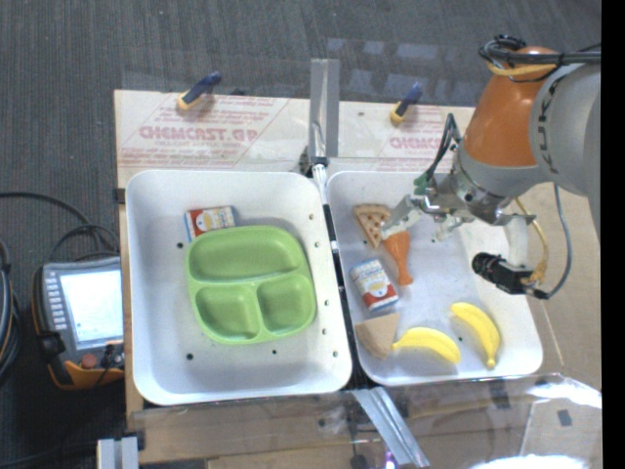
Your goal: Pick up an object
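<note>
My gripper (421,225) hangs over the back of the right bin (522,355), open, with nothing between its fingers. Its left finger (395,224) reaches toward a waffle-patterned pizza slice (370,223) and the top of an orange carrot (399,253). A small red and white carton (373,284) lies in front of them. Near the front of the bin lie a tan wedge (377,335) and two yellow bananas (427,344) (479,331).
The left bin (161,360) holds a green divided plate (256,281) and another small carton (210,221) behind it. A metal post (323,110) stands between the bins at the back. Two clamps (198,90) (405,104) sit on the board behind.
</note>
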Robot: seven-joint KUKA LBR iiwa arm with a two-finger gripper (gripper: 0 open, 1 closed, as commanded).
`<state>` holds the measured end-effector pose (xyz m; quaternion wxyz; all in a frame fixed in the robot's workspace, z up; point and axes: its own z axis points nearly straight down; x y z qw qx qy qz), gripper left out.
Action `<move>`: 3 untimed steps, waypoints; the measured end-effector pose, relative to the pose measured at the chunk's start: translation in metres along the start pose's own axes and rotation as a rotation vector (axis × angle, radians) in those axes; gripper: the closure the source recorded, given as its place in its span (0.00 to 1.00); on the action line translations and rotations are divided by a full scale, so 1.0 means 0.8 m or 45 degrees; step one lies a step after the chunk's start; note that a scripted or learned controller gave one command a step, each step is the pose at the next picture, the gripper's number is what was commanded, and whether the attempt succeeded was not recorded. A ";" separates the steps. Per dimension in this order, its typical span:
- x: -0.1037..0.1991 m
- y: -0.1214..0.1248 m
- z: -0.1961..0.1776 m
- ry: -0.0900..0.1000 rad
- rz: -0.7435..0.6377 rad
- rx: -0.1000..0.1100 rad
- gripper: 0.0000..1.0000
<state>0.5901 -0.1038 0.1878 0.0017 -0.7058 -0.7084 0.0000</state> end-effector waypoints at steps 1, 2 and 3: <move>-0.013 0.043 0.118 -0.002 -0.181 -0.002 0.00; -0.011 0.043 0.106 0.004 -0.181 -0.004 1.00; 0.006 0.079 -0.068 -0.005 -0.210 -0.004 1.00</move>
